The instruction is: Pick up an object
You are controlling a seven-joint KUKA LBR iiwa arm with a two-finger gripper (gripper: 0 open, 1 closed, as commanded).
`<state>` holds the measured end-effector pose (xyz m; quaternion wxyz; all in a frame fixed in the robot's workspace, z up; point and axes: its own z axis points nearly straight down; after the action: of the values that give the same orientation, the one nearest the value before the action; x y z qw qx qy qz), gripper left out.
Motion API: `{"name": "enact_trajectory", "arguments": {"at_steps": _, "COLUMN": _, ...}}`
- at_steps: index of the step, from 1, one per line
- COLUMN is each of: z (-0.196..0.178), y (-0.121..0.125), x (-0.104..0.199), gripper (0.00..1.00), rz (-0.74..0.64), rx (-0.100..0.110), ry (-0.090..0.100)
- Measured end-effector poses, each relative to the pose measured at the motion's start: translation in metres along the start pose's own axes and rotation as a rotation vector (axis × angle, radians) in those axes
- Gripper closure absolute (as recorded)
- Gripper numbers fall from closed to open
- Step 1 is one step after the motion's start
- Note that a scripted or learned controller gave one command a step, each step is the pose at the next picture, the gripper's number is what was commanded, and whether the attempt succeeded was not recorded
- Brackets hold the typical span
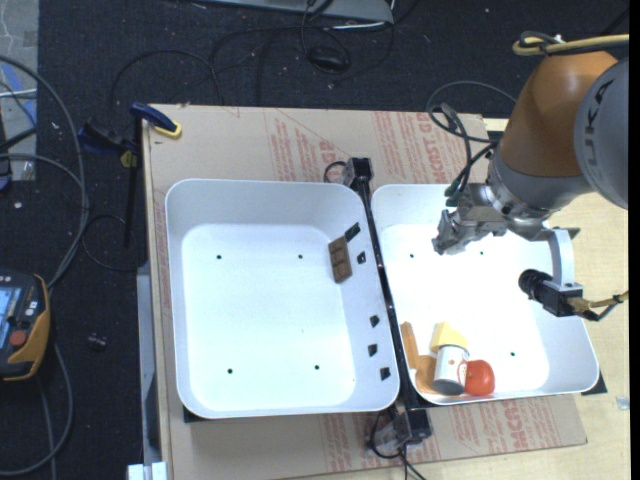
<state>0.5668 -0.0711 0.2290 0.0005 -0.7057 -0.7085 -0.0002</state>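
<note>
My gripper hangs over the far part of the right bin, well apart from every object. At that bin's near edge lies a small cluster: a red ball, a white cylinder with a red band, a yellow block and an orange stick leaning along the left wall. A brown rectangular piece rests against the right wall of the left bin.
The arm's orange band and grey wrist cover the right bin's far right corner. A black attachment on a white bracket juts over the right bin. A black divider with clips runs between the bins. Cables lie on the floor beyond the bench.
</note>
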Motion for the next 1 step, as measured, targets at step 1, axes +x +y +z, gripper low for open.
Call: {"name": "enact_trajectory", "arguments": {"at_steps": 1, "z": 0.0046, "y": 0.0235, "x": 0.0550, "gripper": 1.00, "rz": -0.001, "rx": 0.000, "ry": 0.000}}
